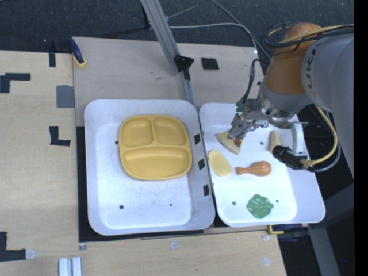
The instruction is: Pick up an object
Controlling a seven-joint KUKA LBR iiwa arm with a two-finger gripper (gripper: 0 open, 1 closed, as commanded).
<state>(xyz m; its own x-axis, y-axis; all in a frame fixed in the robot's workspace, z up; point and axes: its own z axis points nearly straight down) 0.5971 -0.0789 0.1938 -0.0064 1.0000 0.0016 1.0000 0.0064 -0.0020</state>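
The jaws sit low over a tan, wedge-shaped toy sandwich slice; I cannot tell their opening.

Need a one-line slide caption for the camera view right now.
Gripper down over a wedge-shaped food piece in the right bin; yellow divided plate in the left bin.

My grey arm reaches in from the right, orange band above the wrist, bent downward. My pincer points down and leftward, hanging low, its tips close together.
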